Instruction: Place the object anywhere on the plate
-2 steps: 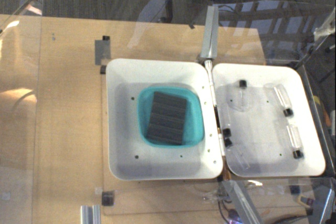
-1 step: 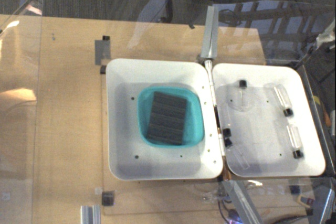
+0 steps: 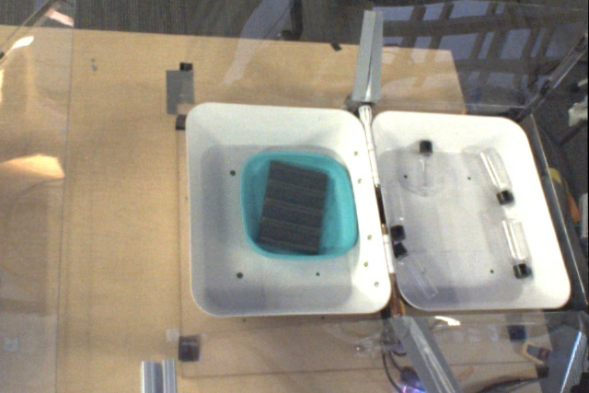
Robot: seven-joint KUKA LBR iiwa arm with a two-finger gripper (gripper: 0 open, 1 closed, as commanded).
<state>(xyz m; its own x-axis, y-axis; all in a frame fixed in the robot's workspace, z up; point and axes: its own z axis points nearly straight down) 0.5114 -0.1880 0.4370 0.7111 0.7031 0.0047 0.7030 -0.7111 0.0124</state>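
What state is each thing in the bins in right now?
Block: dark, ridged, lying flat on the plate, slightly tilted.
Plate: teal, upright, in the left bin, carrying the block.
Left bin: holds the plate.
Right bin: holds clear tubes with black caps.
Tubes: lying flat, scattered, apart from each other.

Even, fairly bright overhead light; a pale glare patch sits near the counter's left edge. Soft shadows, slightly soft focus, reflections on clear panels.
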